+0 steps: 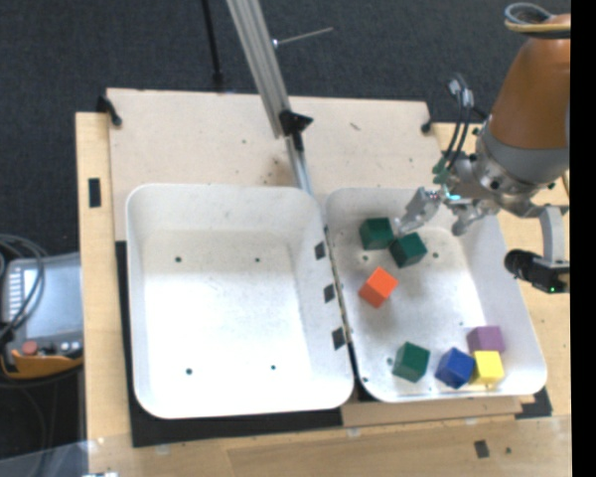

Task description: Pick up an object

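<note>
The right bin (512,311) holds several small blocks. Two dark green blocks (375,233) (408,250) sit near its far side, with an orange block (378,286) just in front of them. Along the near edge lie a green block (411,361), a blue block (456,367), a yellow block (489,367) and a purple block (486,340). My gripper (440,217) hovers over the bin's far right part, open, with nothing between its fingers. Its left finger (416,210) hangs just above and right of the nearer dark green block.
The left bin (139,266) stands beside the right one, sharing a middle rim. A slanted metal pole (263,63) rises from the bench behind the bins. The arm's grey and orange body (531,107) fills the upper right.
</note>
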Action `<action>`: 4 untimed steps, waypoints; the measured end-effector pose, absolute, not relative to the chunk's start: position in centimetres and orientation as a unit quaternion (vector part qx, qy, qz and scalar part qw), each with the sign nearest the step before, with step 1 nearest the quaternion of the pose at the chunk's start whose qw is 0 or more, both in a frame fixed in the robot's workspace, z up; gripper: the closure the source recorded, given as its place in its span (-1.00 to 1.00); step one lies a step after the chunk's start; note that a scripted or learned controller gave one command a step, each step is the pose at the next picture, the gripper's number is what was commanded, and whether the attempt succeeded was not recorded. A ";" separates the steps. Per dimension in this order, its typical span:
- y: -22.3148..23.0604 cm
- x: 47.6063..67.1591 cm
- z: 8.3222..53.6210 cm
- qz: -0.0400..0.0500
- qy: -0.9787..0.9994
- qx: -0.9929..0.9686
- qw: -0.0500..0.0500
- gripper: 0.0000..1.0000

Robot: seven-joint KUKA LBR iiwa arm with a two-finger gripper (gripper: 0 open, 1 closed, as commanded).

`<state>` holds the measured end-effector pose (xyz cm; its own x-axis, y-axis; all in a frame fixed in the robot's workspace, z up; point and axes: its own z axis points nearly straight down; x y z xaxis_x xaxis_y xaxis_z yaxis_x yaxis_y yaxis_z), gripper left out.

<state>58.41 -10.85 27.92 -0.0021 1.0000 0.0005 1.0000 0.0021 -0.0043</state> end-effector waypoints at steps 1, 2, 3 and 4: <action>-10.9 58.5 28.2 0.000 -0.707 -0.707 0.000 -1.00; -11.4 58.8 22.0 0.002 -0.706 -0.708 0.001 -1.00; -11.3 59.1 15.8 0.002 -0.706 -0.708 0.002 -1.00; -10.5 59.4 10.4 0.002 -0.706 -0.708 0.001 -1.00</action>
